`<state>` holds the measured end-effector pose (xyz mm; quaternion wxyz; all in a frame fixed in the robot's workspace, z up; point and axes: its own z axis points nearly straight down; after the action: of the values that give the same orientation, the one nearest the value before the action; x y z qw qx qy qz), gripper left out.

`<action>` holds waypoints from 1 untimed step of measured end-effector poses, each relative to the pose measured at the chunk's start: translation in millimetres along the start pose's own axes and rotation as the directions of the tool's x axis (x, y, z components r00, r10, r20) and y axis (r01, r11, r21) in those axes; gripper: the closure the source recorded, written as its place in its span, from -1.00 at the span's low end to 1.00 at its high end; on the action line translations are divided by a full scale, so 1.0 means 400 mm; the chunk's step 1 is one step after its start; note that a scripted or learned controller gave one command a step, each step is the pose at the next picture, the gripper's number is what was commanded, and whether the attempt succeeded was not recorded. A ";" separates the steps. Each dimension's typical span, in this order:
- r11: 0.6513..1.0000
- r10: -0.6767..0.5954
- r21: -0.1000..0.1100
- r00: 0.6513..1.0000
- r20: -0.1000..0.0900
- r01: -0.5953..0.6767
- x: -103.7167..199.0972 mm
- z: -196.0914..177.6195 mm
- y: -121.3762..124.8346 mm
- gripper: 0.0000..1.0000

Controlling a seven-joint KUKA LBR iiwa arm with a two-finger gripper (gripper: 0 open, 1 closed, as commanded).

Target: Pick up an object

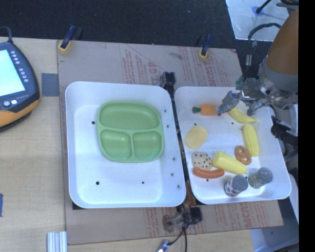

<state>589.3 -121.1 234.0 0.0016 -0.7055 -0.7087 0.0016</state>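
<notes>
My gripper [240, 105] hangs over the far part of the right bin [283, 193], its fingers spread apart with nothing between them. Under and just right of it lies a yellow banana [243, 116]. A small carrot [206, 109] lies to its left. Nearer the front are a corn cob [251, 139], a pale round chip [196, 137], a pretzel [242, 154], a yellow pepper piece [229, 163], a speckled cracker [201, 159], a hot dog [208, 172] and two small cans [249, 181].
The left bin [79, 156] holds a green divided plate [130, 131]. A tablet-like pendant [8, 83] lies on the bench at far left. Clamps [68, 38] sit on the board's far edge.
</notes>
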 end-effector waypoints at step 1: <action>1.000 0.000 0.002 1.000 0.002 0.000 -0.170 0.202 0.066 -1.00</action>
<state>615.8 -189.0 153.0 0.0015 -0.7056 -0.7086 0.0031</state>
